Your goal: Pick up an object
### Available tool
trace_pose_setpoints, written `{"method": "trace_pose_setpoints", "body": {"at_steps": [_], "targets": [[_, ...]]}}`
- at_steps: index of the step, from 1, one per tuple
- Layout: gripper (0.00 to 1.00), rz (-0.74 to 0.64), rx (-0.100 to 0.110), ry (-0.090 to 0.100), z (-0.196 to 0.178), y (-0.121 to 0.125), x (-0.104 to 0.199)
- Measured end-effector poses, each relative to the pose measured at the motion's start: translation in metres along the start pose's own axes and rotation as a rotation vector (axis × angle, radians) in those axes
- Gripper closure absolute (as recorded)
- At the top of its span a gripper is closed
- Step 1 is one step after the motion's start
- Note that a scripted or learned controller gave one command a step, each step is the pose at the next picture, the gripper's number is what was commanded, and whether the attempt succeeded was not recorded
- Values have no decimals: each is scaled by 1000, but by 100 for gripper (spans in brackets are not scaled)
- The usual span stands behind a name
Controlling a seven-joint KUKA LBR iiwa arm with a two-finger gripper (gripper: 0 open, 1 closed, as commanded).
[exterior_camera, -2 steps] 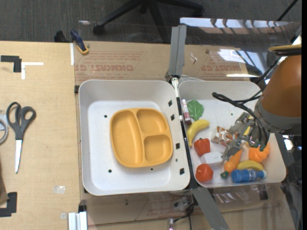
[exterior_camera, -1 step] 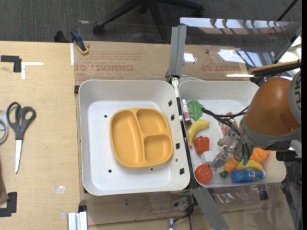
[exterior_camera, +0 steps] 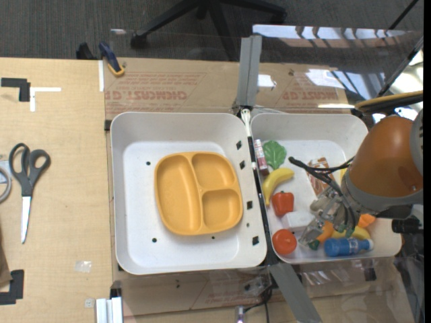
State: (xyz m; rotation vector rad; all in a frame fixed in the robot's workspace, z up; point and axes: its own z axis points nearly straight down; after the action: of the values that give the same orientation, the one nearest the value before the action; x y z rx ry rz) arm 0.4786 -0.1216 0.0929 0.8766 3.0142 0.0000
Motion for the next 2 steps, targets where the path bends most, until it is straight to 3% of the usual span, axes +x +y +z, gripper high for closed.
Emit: {"method": "trace_pose_setpoints", "body": {"at_steps": [1, 2], "targets": [[0, 272, 0, -2, 0, 72, -73], [0, 245, 1, 1, 1, 22, 4]]}}
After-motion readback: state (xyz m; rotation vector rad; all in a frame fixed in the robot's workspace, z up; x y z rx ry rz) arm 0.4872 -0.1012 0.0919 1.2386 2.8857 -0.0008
